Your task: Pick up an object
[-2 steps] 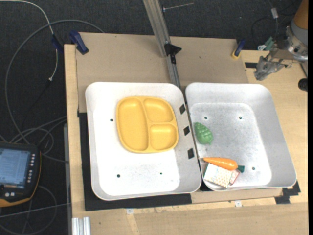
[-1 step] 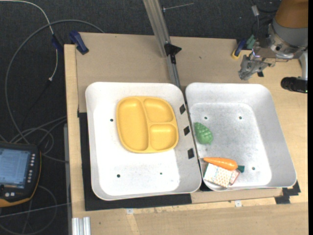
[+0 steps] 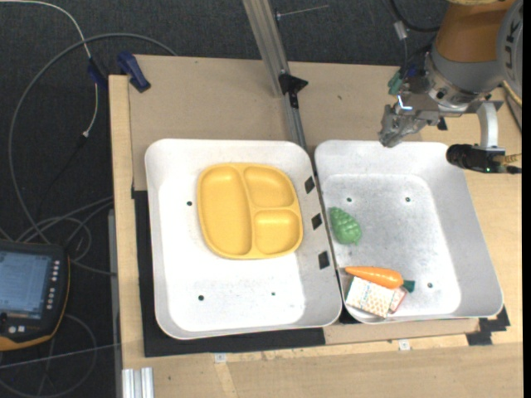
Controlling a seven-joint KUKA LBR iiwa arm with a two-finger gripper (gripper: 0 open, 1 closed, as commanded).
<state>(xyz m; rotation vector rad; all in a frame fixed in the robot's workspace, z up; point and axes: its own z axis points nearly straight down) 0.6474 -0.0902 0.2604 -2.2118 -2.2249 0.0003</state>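
My gripper (image 3: pixel 393 133) hangs above the far rim of the right bin (image 3: pixel 465 230), with nothing seen between its fingers. In that bin a green leafy toy (image 3: pixel 344 225) lies near the left wall. An orange carrot (image 3: pixel 375 276) rests at the near left corner, lying on a small pale box with a printed label (image 3: pixel 372 298). All three objects sit well to the near left of the gripper.
The left bin (image 3: pixel 166 264) holds a yellow divided plate (image 3: pixel 249 209). A metal post (image 3: pixel 265 23) rises at the back between the bins. Black clips (image 3: pixel 315 220) line the seam between the bins. A tablet (image 3: pixel 29 293) and cables lie off the bench at left.
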